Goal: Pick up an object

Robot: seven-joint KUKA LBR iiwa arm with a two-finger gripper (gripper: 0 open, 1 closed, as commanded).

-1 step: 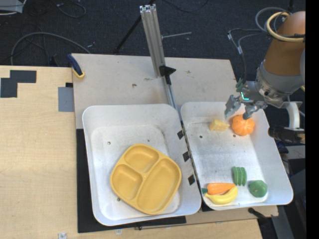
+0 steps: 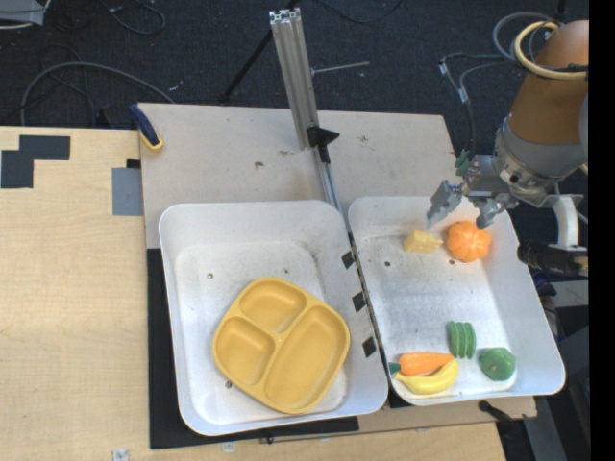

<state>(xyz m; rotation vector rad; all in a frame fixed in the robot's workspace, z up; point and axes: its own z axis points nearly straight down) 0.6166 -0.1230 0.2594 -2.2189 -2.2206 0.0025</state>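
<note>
In the right bin [image 2: 437,286] lie an orange [image 2: 468,242] near the far edge, a pale yellow chunk [image 2: 421,242] to its left, and at the near end a green ridged piece [image 2: 461,339], a green pepper [image 2: 497,363], a carrot [image 2: 425,362] and a banana [image 2: 430,381]. My gripper [image 2: 467,204] hangs just above and behind the orange, its two fingers spread apart, one at the left [image 2: 443,203] and one at the right [image 2: 490,209]. Nothing sits between them.
The left bin [image 2: 192,248] holds a yellow divided plate [image 2: 281,344]. A metal post [image 2: 296,75] rises behind the bins, with black clips along the divider [image 2: 357,301] between them. The wooden bench spreads to the left.
</note>
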